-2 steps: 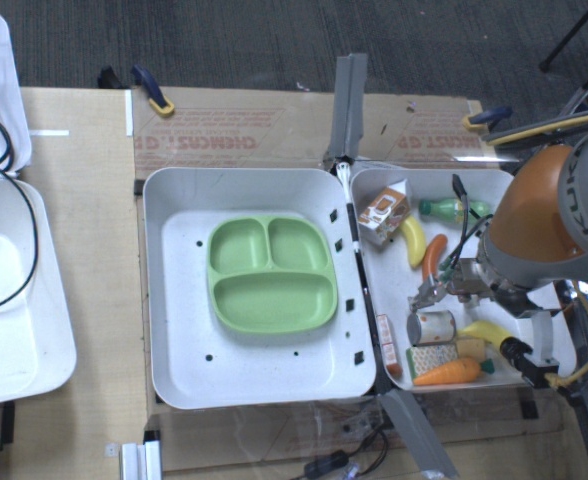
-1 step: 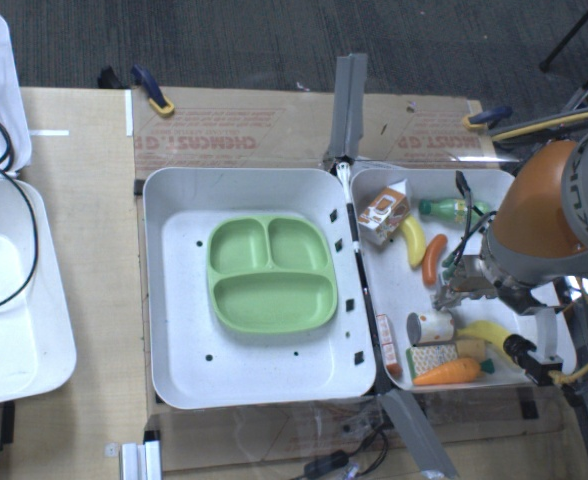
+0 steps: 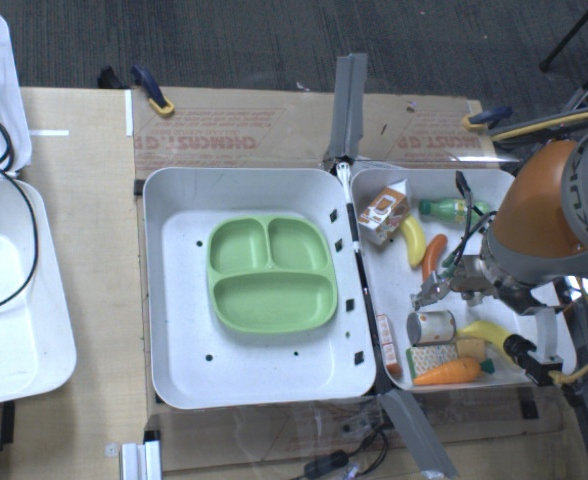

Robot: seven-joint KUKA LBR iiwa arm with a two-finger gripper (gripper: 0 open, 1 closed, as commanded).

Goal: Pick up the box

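Dark carpet lies behind a cardboard-topped bench that bears two shallow white bins side by side, the left bin (image 3: pixel 164 298) and the right bin (image 3: pixel 399 176).

The box (image 3: pixel 383 214), a small brown and white carton, sits in the upper left corner of the right bin, close to the divider between the bins. It looks tipped, with its long axis running from lower left to upper right. Just beside it on its right is a yellow banana (image 3: pixel 413 240); beyond that lie an orange-red pepper (image 3: pixel 432 256) and, toward the back wall, a green bottle (image 3: pixel 450 208).

The gripper (image 3: pixel 432 293) hangs lower in the same bin, just above a silver can (image 3: pixel 431 326), so the box lies up and to the left of it, across the banana and pepper. Whether the claw is spread or pressed together cannot be told from this angle; nothing shows between its tips. By that reading the pick is not yet begun, and the coming move would call for travel toward the bin's far left corner, then a closing line set across the carton's short side.

Near the front of the right bin rest a carrot (image 3: pixel 446 373) and a yellow object (image 3: pixel 485 332). A green divided plate (image 3: pixel 271 273) lies in the left bin.
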